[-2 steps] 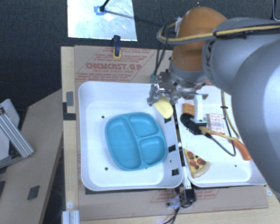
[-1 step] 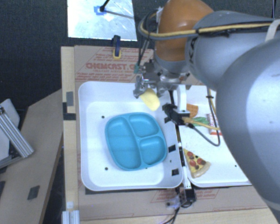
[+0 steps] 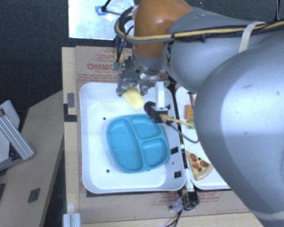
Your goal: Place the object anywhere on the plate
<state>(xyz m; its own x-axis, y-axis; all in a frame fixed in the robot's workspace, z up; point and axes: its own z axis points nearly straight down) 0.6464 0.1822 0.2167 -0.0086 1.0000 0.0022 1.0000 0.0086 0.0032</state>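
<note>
A blue divided plate [image 3: 136, 142] lies in the left white bin [image 3: 92, 126]. Just beyond the plate's far edge, my gripper [image 3: 132, 91] points down over the bin. A small pale yellow object [image 3: 134, 98] sits between its fingers, raised a little above the bin floor. The gripper is shut on this object. The grey arm with its orange band covers the upper right of the view and hides most of the right bin.
A toy pizza slice [image 3: 199, 165] lies in the right bin near its front left corner. An orange item [image 3: 189, 112] peeks out beside the arm. Cables hang from the wrist across the divider between the bins.
</note>
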